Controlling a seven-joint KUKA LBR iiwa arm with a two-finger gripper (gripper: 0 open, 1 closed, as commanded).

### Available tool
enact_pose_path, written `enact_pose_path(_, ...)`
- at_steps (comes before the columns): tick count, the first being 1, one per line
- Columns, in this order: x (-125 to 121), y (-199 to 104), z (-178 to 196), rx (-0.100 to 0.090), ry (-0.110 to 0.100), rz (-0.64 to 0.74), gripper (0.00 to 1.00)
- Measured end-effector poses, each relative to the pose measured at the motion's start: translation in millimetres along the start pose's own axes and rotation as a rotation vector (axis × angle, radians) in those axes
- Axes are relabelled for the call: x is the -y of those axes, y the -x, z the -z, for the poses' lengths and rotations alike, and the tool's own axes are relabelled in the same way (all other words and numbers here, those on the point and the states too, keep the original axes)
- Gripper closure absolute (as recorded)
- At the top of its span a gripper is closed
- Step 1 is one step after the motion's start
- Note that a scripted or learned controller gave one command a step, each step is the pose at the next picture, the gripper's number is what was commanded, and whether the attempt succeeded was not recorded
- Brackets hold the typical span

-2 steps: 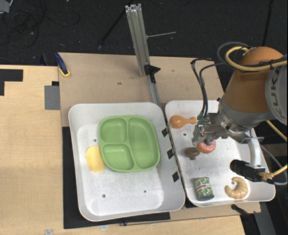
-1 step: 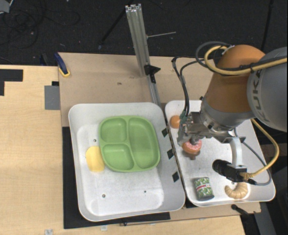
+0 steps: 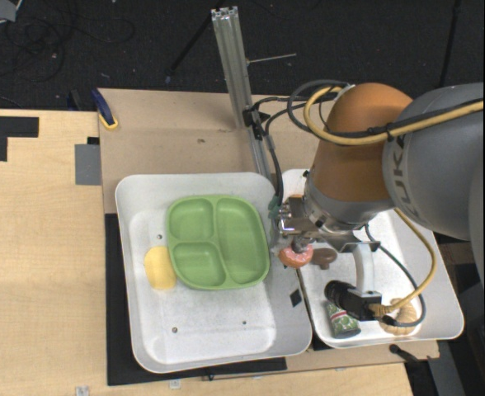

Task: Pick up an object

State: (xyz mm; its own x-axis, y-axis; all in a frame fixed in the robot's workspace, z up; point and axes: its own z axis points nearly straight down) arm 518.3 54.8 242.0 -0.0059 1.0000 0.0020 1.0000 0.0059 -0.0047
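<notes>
A pale wooden bench carries two white bins at its right end; dark carpet with cables lies behind. Whether the jaws are spread cannot be told.

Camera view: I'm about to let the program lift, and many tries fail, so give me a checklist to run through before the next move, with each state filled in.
1. Tool is over the right bin, at its left wall: ok.
2. An object is seen between the tool's fingers: cannot tell; the wrist hides them.
3. Pink doughnut-like toy lies right below the tool: ok.
4. Green divided plate and yellow object lie apart in the left bin: ok.
5. Green tube lies away from the tool: ok.
</notes>
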Motion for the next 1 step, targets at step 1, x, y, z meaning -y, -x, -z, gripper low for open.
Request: enact_pose_path(1,-1.6,-50.7,0.8,0.001,0.001,0.000,1.00)
